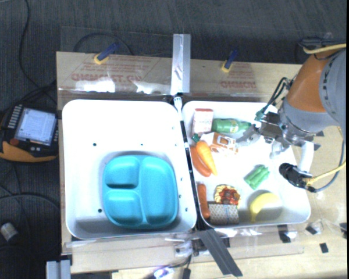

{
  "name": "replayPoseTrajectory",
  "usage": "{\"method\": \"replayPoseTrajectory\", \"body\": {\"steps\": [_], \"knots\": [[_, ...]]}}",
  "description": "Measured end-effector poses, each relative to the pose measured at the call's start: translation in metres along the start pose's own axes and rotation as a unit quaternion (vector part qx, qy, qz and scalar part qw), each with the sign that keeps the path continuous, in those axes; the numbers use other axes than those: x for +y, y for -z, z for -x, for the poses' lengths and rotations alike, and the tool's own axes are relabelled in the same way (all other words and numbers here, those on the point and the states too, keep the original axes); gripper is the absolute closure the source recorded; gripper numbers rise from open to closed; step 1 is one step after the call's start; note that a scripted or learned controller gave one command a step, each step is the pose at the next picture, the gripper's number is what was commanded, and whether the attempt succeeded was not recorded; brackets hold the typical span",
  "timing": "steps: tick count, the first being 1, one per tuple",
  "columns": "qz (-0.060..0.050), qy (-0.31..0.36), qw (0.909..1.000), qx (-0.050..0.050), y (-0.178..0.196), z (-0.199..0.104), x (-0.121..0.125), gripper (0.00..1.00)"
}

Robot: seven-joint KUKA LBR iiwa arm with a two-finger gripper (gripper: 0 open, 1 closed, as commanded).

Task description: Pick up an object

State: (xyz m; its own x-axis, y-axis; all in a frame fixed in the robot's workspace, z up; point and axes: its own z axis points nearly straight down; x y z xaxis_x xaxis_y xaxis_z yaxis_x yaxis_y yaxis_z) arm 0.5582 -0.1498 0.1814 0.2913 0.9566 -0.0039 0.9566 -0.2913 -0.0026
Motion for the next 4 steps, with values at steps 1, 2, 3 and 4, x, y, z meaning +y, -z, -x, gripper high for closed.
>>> {"method": "replayPoseTrajectory", "body": {"steps": [1, 2, 3, 4], "knots": [[0.001, 0.022, 0.9997, 0.002, -0.088, 0.039, -0.002, 0.0], [0.009, -0.01, 0.9999, 0.0, -0.091, 0.004, -0.043, 0.0], [0.008, -0.01, 0.9999, 0.001, -0.082, 0.003, -0.043, 1.0], [0.0, -0.065, 0.9979, 0.0, 0.032, -0.049, -0.053, 1.0]]}}
